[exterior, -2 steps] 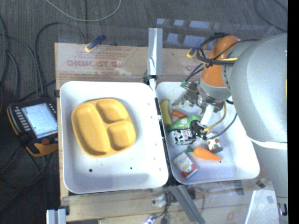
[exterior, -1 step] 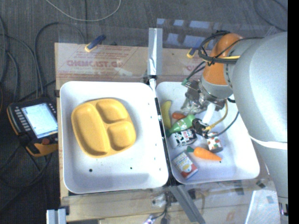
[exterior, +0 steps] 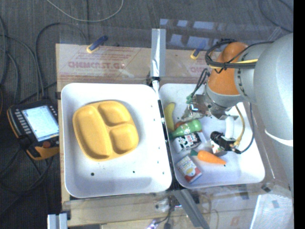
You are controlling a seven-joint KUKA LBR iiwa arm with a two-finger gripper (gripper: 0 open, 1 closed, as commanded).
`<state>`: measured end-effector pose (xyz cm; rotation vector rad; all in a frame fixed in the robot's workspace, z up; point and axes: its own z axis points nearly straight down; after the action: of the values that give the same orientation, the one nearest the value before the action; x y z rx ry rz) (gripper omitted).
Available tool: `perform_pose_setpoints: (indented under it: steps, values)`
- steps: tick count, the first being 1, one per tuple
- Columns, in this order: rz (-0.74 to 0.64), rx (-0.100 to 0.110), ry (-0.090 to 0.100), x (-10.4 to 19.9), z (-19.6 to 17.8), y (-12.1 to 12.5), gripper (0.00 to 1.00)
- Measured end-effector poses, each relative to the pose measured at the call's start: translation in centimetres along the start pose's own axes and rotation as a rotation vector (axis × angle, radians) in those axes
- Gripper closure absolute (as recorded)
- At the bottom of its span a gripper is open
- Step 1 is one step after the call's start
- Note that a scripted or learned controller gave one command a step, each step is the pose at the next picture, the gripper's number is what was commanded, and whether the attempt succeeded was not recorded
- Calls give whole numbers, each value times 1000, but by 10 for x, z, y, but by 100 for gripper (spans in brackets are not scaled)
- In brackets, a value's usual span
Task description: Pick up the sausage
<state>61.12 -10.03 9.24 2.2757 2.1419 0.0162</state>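
Sausage position unclear; pincer (exterior: 192,107) just beside green bottle (exterior: 188,127); opening: cannot tell.

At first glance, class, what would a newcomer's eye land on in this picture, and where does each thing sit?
The big yellow divided tray in the left bin stands out first. Next comes the grey and orange arm reaching over the right bin, above a cluster of toy food: a banana, a green bottle and a carrot.
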Motion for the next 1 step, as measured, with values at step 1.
perform_pose_setpoints:
  steps: [1]
  values:
    - [-3,6,2,2,2,-1,0]
